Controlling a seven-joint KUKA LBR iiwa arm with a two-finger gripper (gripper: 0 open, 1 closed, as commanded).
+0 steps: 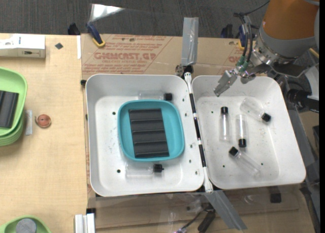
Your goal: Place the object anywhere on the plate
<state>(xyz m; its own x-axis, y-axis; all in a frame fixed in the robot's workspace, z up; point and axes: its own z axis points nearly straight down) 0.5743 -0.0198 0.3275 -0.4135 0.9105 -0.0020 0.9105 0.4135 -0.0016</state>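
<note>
Teal plate [151, 130] top open (vials [240, 130] scattered across rt bin [284, 171]).

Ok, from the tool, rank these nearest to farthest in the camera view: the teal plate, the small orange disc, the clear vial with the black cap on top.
From the tool, at the right bin's upper left:
1. Clear vial, right bin, just below.
2. Teal plate, left bin.
3. Orange disc, far left on the bench.

Arm [292, 19] cut off at top-right edge | gripper [228, 80] too small to tell how the jaws stand | green tray [12, 107] cropped at left edge | clear vials [238, 130] faint against white bin [284, 176], outlines hard to trace
</note>
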